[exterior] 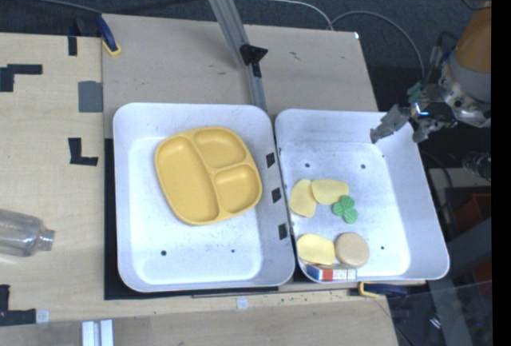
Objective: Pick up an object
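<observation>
Tool (397, 122), grip state unclear, hangs over the right bin's (415, 200) far rim; food pieces (323, 194) lie toward seven o'clock, well apart.

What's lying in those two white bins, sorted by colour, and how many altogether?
Yellow: 4, namely the divided tray in the left bin and three flat pieces in the right bin.
Green: 1 small piece.
Tan: 1 round piece.
Total: 6.

A yellow plastic divided plate (209, 174) is lying in the left white bin (128, 200). Pale yellow food pieces (318, 194) are sitting in the right white bin (399, 192), a small green piece (346, 210) at their three o'clock. The grey gripper (397, 123) is hovering over that bin's one o'clock corner.
</observation>
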`<state>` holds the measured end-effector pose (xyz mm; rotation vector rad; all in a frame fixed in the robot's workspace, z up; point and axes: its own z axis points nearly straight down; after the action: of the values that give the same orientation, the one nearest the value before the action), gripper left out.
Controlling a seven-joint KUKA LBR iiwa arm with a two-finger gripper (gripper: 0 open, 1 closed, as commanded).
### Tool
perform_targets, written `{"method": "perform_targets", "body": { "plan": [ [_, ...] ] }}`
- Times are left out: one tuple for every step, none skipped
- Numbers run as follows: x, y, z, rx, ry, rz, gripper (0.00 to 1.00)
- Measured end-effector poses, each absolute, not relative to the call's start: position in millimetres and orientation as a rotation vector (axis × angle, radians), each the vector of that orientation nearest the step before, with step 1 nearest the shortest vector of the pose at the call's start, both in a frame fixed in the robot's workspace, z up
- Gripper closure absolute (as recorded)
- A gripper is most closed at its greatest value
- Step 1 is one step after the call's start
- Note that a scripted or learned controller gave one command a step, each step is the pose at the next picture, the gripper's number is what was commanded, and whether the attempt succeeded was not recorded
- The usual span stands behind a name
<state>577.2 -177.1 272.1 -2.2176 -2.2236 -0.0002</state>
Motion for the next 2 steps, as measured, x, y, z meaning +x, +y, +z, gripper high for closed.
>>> {"method": "perform_targets", "body": {
  "plan": [
    [577.8, -176, 282, -2.215, -2.226, -0.002, 1.00],
    [588.3, -163, 250, -2.218, -2.222, 0.005, 1.00]
  ]
}}
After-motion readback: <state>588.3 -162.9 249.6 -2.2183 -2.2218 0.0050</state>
